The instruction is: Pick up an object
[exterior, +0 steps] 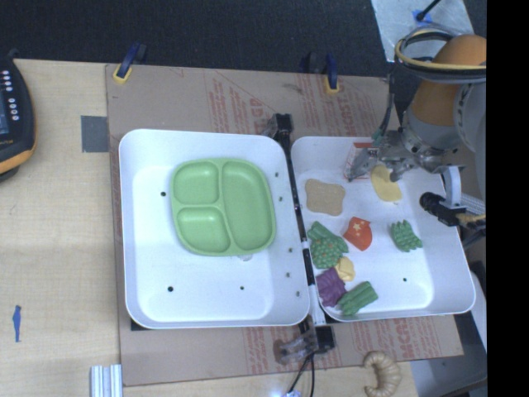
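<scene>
My gripper (376, 169) hangs over the far part of the right bin (450, 292), under the grey arm with its orange band (438, 98). Its fingers stand open, spread just above a pale yellow toy piece (387, 188), which lies on the bin floor at their tips; nothing is held between them. Also in the right bin are a tan bread slice (325, 197), a red piece (358, 233), a small green piece (405, 235), a green leafy cluster (326, 245), a small yellow piece (345, 267), a purple piece (330, 286) and a green pod (358, 298).
The left bin (149, 296) holds a light green divided plate (223, 206). A black clip (283, 126) sits where the bins meet at the far side. A black and orange handheld unit (12, 114) lies at the far left of the bench. A tan curled object (383, 372) lies in front of the bins.
</scene>
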Available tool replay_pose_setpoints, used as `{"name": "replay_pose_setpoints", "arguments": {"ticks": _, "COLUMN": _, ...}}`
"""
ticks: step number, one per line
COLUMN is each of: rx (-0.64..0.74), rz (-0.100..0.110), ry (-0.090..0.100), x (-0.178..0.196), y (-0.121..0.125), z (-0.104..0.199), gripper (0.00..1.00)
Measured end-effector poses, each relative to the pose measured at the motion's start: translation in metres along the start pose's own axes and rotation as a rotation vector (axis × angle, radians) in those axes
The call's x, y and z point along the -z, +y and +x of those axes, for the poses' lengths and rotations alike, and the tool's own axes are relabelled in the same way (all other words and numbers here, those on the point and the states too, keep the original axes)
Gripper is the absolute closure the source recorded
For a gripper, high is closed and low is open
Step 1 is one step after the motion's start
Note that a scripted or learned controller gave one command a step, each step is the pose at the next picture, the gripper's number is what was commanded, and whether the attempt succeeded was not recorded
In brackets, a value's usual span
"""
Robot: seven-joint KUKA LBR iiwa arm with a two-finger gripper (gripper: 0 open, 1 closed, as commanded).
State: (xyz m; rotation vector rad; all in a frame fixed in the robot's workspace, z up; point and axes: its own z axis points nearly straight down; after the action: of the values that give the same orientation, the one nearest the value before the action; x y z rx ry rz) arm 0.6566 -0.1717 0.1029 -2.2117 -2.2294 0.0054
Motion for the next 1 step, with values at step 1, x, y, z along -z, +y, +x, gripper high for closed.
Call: {"name": "replay_pose_setpoints", "arguments": {"ticks": 1, "rx": -0.006, "rz": -0.003, "ry": -0.001, "x": -0.0111, "y": -0.0006, "z": -0.0283, "gripper": 0.00}}
